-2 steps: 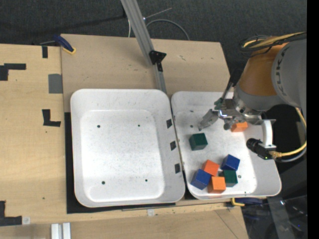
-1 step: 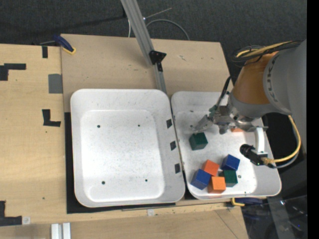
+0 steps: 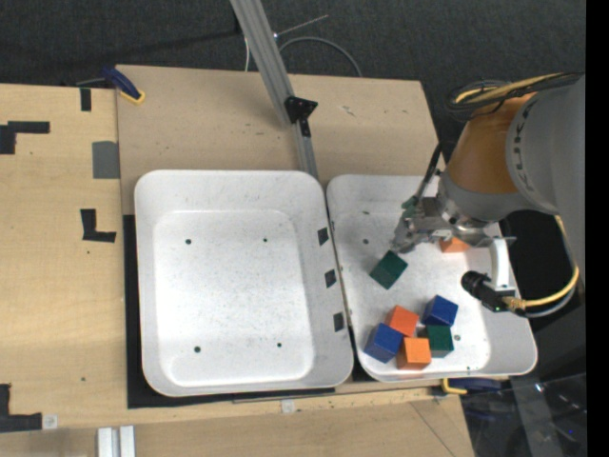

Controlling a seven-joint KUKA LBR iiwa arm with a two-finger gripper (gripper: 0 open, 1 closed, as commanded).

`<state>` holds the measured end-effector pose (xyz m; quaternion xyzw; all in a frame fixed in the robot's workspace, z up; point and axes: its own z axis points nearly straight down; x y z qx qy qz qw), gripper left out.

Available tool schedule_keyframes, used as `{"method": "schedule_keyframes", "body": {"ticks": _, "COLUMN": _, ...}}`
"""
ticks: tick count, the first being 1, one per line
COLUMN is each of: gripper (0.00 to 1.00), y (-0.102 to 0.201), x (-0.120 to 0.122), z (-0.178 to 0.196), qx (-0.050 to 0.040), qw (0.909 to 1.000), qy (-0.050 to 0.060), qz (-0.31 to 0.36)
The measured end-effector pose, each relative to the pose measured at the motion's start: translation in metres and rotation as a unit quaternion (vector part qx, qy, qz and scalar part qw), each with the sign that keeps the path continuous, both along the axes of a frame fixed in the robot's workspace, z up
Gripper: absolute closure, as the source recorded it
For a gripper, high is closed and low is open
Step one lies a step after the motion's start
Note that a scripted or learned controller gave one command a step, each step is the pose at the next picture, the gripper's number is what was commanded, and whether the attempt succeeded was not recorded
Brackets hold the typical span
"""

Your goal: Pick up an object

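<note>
While the left bin (image 3: 233, 284) holds no objects, the right bin (image 3: 433, 193) carries all the candidates, so the step in hand appears to be the approach to a grasp. A dark green block (image 3: 388, 270) lies tilted near the middle of the right bin, toward its left edge and apart from the rest. Toward the bin's near edge sits a tight cluster: a blue cube (image 3: 384, 341), two orange cubes (image 3: 403, 319) (image 3: 415, 351), a small green cube (image 3: 440, 338) and a second blue cube (image 3: 442, 309). The gripper (image 3: 416, 232) hangs just above and to the right of the dark green block, nothing visible between its fingers; whether they are spread or closed cannot be told. The arm (image 3: 504, 155) reaches in across the bin's right edge, wrist bent downward. A likely next move is a short descent onto that lone block, centred over it.
</note>
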<state>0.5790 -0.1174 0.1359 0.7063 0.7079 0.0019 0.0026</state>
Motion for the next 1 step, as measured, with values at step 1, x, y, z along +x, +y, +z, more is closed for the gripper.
{"method": "schedule_keyframes", "body": {"ticks": 1, "gripper": 1.00, "y": -0.0037, "x": 0.0046, "z": 0.0623, "qx": -0.0002, "qw": 1.0000, "qy": 0.000, "qz": 0.000}}
